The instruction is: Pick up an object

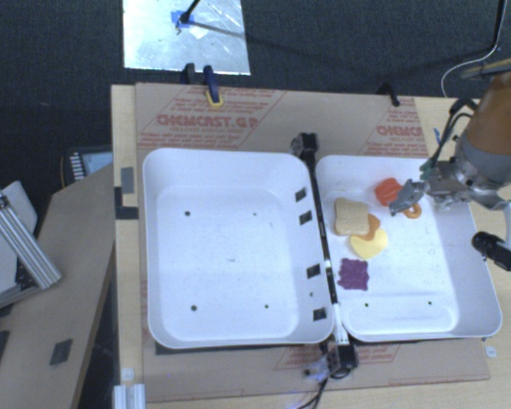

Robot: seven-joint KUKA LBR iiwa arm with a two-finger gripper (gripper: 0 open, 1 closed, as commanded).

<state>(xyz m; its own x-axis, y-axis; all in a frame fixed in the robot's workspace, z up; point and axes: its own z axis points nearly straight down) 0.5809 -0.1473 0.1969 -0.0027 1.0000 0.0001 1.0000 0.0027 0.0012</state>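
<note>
The right bin point(481, 309) holds several small objects. A red-orange piece point(386, 190) lies near its back. An orange ring point(414, 213) sits just right of that piece. A tan block point(350, 216), a yellow piece point(371, 244) and a purple piece point(353, 273) line up along the bin's left side. My gripper point(406, 199) reaches in from the right and hovers low between the red-orange piece and the orange ring, partly covering both. Nothing is visibly lifted.
The left bin point(166, 177) stands beside the right one, with a black divider rail point(318, 228) between them. A black clamp part point(498, 252) juts over the right bin's right rim. A foil sheet point(187, 24) lies beyond the bench.
</note>
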